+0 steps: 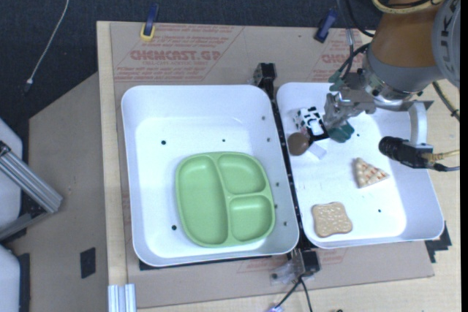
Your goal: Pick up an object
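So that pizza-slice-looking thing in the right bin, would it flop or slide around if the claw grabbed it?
The pizza slice looks like a moulded toy, so it would probably stay stiff rather than droop. It lies flat on the smooth floor of the right bin, so a push would likely make it skid. Being thin and low, it may be awkward to pinch.

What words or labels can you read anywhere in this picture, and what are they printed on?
"CHEMCAST G.P": red print on the brown board under the two bins, left part.
Further red lines beneath it, and a partly hidden repeat at the board's right: too small or blurred to read.
Black and white patterned object in the right bin: no readable text.
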You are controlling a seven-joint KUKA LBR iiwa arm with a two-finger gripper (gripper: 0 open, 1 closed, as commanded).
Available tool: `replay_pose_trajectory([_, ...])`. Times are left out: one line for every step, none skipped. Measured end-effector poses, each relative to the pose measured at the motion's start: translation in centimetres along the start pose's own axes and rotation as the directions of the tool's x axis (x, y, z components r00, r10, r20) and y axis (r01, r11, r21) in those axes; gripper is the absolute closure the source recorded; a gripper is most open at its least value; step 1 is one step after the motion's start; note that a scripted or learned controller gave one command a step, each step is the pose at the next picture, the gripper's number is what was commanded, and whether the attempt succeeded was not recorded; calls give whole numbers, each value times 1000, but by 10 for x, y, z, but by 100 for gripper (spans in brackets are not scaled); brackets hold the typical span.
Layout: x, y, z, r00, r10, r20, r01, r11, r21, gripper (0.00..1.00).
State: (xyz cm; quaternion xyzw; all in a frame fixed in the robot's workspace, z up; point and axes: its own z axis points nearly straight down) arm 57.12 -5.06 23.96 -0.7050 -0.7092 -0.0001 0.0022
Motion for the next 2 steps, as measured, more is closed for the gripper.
replay_pose_trajectory([49,1,6,1000,0,1,0,1000,0,100])
replay_pose_trajectory([98,-17,2,1000,0,1,0,1000,1,100])
